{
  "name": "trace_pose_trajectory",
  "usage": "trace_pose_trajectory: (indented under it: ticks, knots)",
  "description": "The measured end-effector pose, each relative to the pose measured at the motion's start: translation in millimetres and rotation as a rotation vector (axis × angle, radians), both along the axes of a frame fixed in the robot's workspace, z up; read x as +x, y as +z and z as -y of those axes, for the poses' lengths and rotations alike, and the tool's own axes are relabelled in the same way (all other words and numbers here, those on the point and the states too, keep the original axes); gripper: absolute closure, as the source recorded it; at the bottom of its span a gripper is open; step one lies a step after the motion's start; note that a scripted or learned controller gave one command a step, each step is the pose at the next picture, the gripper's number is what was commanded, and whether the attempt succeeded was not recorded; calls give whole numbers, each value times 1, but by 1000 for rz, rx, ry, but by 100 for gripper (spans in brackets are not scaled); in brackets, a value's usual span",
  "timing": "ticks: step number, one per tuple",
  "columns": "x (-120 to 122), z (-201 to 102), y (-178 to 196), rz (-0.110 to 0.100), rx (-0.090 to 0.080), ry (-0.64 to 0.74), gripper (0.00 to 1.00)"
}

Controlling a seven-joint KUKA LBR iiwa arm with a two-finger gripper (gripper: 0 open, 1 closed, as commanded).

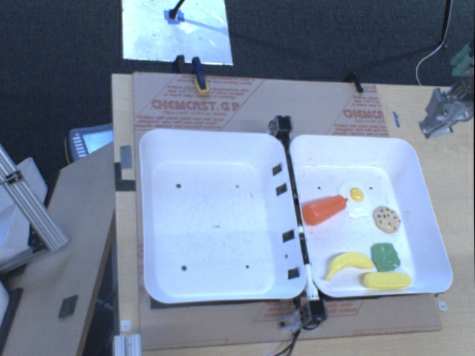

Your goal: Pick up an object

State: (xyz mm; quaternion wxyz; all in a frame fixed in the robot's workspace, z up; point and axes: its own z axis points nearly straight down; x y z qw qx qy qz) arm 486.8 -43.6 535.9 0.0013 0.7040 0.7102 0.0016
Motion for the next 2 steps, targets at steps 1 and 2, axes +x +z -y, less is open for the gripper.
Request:
trace_pose_trajectory:
  ticks: [1,2]
  knots:
    - [0,-88,-1,-1,1,4,100]
    - [0,-83,11,2,1,-3,100]
